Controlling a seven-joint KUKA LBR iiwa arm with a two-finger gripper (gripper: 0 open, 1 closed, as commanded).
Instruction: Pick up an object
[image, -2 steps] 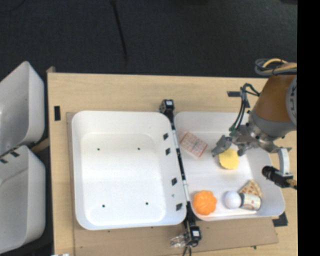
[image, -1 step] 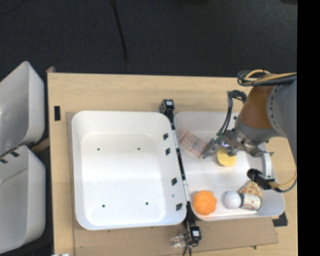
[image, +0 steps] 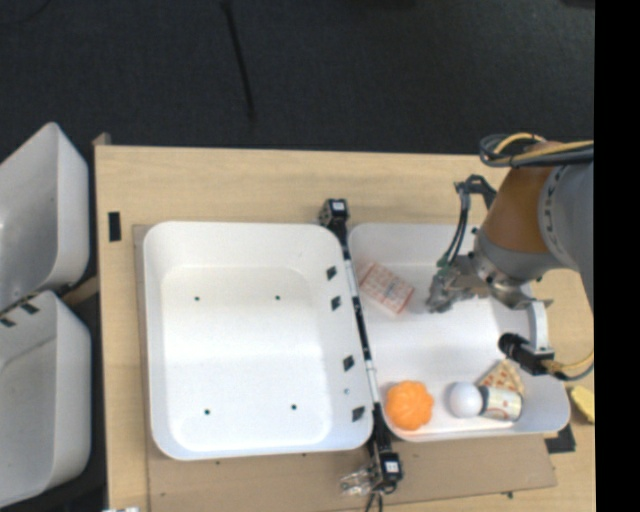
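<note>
The arm (image: 530, 215) comes in from the right and hangs over the right bin (image: 425, 240). Its gripper (image: 443, 292) points down toward the far part of that bin. I cannot tell how it is set, because it looks small and dark from up here. Nothing shows in its grasp.

There are a few things to pick from, all in the right bin. A small packet (image: 385, 286) with a red pattern lies flat at the far left of the bin, just beside the gripper. An orange ball (image: 409, 404) sits at the near edge. A white ball (image: 464, 399) sits to its right. A little cup (image: 502, 398) lies tipped on its side, touching the white ball. The left bin (image: 170, 250) is the big white one next to it.

I think the step now is to go for the packet (it is the closest thing). To do it well, the gripper should move a bit left so it is right over the packet. Then it should go straight down. The packet is flat and thin, so it may be hard to grab. It could slide away or slip out. The balls could roll if they get bumped, so staying clear of them is smart.
</note>
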